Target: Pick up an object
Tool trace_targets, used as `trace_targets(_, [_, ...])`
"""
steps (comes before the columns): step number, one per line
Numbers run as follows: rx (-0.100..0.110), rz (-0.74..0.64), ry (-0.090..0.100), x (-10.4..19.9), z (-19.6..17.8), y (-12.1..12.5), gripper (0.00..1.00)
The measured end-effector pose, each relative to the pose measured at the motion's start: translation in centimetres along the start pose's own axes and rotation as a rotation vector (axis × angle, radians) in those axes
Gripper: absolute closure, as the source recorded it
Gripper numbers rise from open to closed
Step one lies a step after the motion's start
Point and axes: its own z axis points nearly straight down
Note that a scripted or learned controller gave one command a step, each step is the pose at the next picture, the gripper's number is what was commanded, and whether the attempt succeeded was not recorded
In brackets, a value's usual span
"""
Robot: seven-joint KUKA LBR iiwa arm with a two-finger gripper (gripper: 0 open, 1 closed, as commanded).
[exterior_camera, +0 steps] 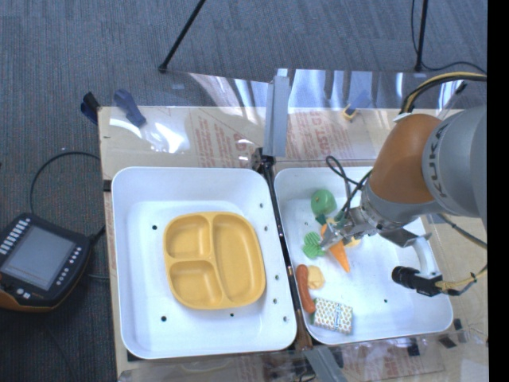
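Two bins, one arm down among the toys

Down in the right bin [413, 313], the end effector [340, 235] sits low over a cluster of toy food, touching the carrot [340, 255] beside the green pepper [323, 201]. Whether it grips anything, I cannot tell. A sausage [305, 287] and a patterned packet [332, 315] lie nearer the front. Over in the left bin [135, 213] sits a yellow divided plate [215, 259].

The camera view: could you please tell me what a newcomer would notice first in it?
Probably the yellow divided plate, alone in the left bin. Next, the grey and orange arm reaching into the right bin, its gripper low over a carrot and green toys, with a sausage and patterned packet nearer the front.
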Motion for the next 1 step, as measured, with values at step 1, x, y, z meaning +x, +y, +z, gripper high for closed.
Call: trace_targets(1, [-0.011, 0.114, -0.005, 3.22, -11.58, 5.82, 1.0])
